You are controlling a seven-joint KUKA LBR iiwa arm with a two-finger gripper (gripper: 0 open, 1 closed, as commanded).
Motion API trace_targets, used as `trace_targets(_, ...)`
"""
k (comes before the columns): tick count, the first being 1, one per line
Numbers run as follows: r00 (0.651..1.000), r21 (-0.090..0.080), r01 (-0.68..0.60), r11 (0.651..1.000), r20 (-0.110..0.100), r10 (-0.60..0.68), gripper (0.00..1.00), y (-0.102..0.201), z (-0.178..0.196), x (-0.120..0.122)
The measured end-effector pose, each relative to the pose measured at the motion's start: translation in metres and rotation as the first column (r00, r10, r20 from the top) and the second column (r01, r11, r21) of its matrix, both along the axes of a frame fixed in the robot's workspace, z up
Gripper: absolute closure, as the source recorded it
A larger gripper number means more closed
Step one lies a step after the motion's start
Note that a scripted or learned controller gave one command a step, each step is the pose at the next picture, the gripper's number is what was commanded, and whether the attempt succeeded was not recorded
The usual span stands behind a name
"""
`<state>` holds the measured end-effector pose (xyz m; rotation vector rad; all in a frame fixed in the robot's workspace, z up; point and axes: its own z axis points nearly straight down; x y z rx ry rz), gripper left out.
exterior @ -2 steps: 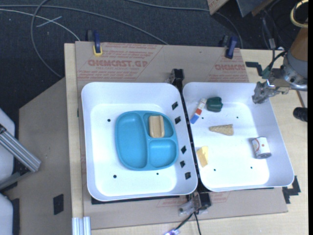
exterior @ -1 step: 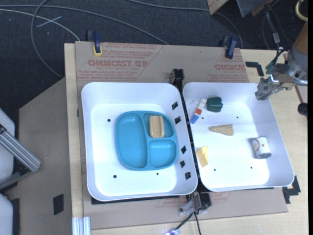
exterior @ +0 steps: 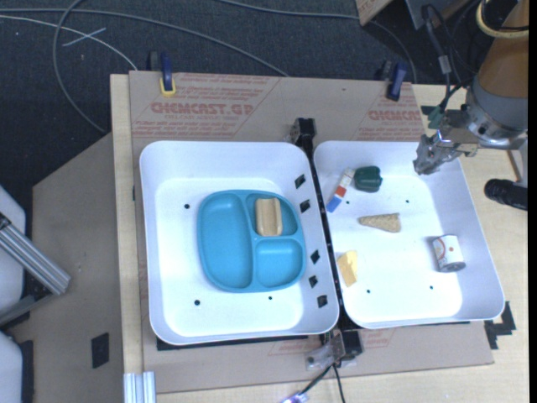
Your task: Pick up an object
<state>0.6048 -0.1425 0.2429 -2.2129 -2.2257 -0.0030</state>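
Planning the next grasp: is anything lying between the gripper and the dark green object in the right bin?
Nothing visible does. The gripper is over the right bin's far right corner, and the dark green object lies to its left with bare white floor between. The marker sits beyond it.

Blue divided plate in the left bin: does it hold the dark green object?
No, the blue divided plate holds a tan block.

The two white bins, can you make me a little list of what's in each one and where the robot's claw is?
left bin: blue divided plate with a tan block in its upper right compartment
right bin: dark green lump, red, white and blue tube, tan wedge, yellow piece, small white cylinder
claw: above the right bin's upper right part, with nothing seen in it
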Motion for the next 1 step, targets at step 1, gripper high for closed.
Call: trace_targets(1,1.000,-0.001,0.002,1.000,-0.003,-0.002,1.00,0.0540,-0.0116,-0.0119)
